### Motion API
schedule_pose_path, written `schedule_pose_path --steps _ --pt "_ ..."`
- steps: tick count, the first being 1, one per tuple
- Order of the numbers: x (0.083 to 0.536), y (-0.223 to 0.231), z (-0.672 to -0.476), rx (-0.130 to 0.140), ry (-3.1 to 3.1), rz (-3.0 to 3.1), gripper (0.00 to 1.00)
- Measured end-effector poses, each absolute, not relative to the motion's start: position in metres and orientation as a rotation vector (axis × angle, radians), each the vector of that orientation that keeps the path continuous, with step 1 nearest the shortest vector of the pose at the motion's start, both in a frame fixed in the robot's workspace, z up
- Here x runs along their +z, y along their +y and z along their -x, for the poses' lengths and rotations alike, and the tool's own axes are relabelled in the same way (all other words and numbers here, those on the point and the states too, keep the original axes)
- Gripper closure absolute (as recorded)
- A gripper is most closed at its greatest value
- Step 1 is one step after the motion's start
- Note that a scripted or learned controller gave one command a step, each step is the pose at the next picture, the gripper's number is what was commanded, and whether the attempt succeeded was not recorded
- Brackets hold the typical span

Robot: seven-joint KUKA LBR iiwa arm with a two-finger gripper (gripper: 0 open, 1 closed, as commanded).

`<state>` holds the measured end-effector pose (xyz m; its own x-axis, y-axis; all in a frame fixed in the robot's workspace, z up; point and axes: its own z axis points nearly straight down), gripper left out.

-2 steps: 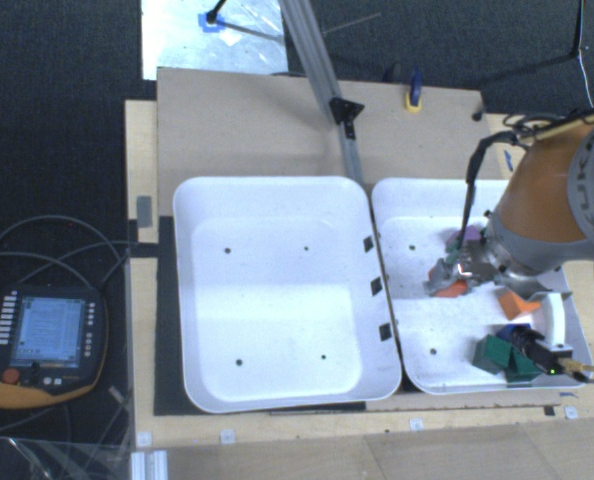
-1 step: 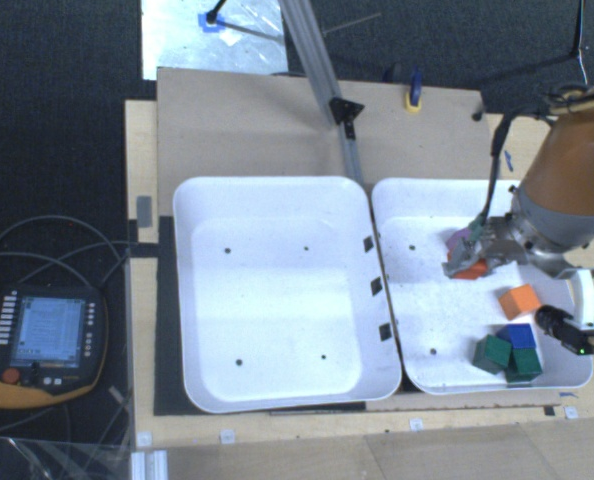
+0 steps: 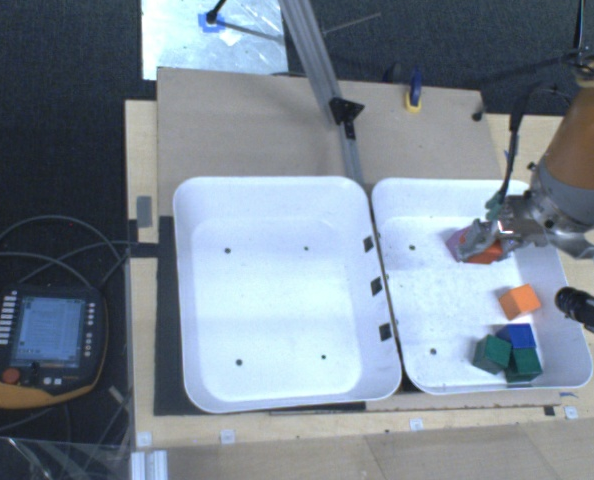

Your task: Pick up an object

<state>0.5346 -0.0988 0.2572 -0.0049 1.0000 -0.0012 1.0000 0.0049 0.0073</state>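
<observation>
My gripper (image 3: 474, 241) is down inside the right bin (image 3: 427, 368), near its far right part. A red object (image 3: 486, 256) lies right under and against the gripper tip, partly hidden by it. The arm's orange band (image 3: 585, 143) and grey wrist (image 3: 567, 203) rise to the right of it. Toward the bin's front right lie an orange block (image 3: 520, 301), a blue block (image 3: 522, 335) and two green blocks (image 3: 493, 353) (image 3: 525, 367), all apart from the gripper.
The left bin (image 3: 202, 368) adjoins the right one along a shared wall with black clips (image 3: 377, 286). A slanted metal pole (image 3: 317, 58) crosses the back of the bench. A teach pendant (image 3: 42, 343) with cables lies far left.
</observation>
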Motion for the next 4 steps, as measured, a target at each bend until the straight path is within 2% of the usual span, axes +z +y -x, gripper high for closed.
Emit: schedule_pose_path --steps 2,4 --pt "0.248 0.013 -0.570 0.005 2.234 -2.209 1.00" --pt "0.240 0.091 -0.629 0.005 2.230 -2.211 1.00"
